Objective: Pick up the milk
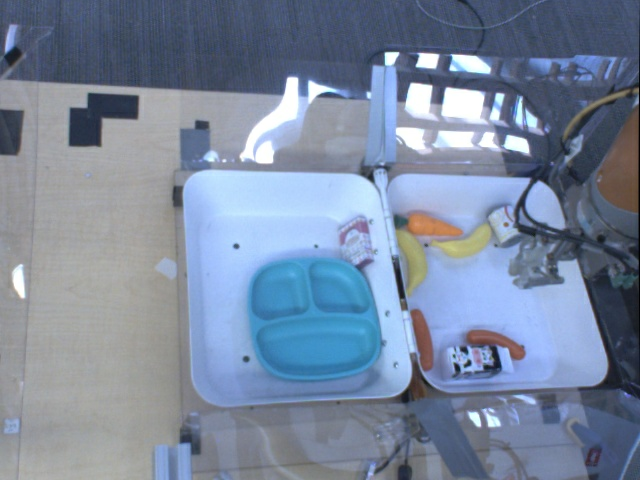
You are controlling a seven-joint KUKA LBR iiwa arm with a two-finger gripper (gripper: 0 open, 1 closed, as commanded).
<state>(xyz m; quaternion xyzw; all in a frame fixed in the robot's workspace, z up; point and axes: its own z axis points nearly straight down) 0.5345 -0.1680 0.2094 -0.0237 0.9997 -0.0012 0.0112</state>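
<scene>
Black-and-white milk (473, 361), small carton lying flat at right bin's (590, 363) near edge, just beside sausage (495, 342). Judged light, stiff, slightly slick; grip across narrow sides. Gripper (537, 272) hovers well apart, empty; finger state cannot be told. Smooth white floor, ample room.

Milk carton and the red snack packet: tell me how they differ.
The milk carton lies in the right bin, near its front edge; the red snack packet sits in the left bin, against the wall next to the other bin.
The carton is white with black patches; the packet is red and white.
The carton lies lengthwise on its side beside a sausage; the packet is next to the blue divided plate.
Both are small packaged items.
</scene>
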